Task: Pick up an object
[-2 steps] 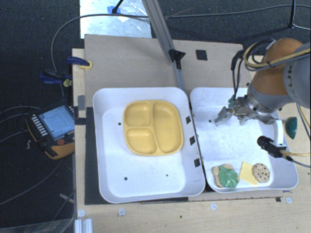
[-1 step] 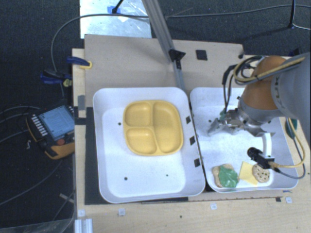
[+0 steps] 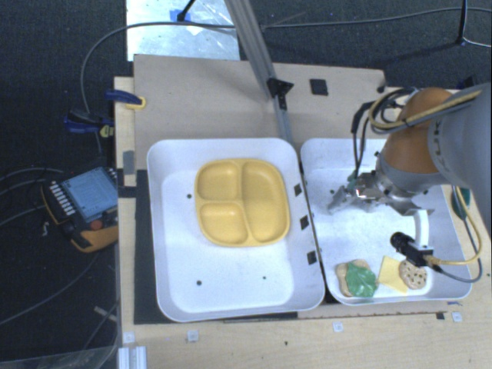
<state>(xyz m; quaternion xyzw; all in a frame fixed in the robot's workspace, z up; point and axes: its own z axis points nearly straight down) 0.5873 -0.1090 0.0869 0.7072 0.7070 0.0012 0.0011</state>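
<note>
Your tool [image 3: 342, 198] hangs in the right bin [image 3: 323, 156], grip state unreadable. Green item [image 3: 359, 280], yellow wedge [image 3: 392, 274] and cookie [image 3: 413, 276] lie nearer that bin's front edge.

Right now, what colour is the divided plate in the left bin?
Yellow. The divided plastic plate with three compartments shows plainly in the camera view, inside the left white bin.

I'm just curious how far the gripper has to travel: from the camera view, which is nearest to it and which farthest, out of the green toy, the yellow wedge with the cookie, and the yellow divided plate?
From the gripper:
1. Green toy, in the right bin's front edge, below the gripper.
2. Yellow wedge with the cookie, front right corner of that bin.
3. Yellow divided plate, in the left bin.
</note>
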